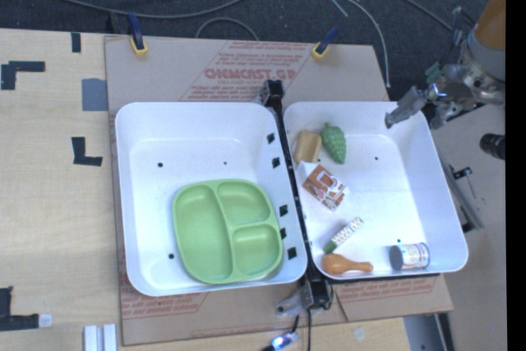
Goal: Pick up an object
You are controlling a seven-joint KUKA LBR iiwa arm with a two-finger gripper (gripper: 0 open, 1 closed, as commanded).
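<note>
The surface is carrying two white bins; the left bin is holding a green divided plate. The right bin is holding a green toy, a tan block, a patterned packet and a can. The claw is hovering over that bin's far right corner, its opening impossible to judge, nothing visibly gripped; the items are lying leftward and nearer the camera.

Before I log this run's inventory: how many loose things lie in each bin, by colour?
Green: 2, divided plate, leafy item
Tan: 1, block
Orange: 2, patterned packet, gourd-shaped item
White: 1, tube
Silver: 1, can
Total: 7
</note>
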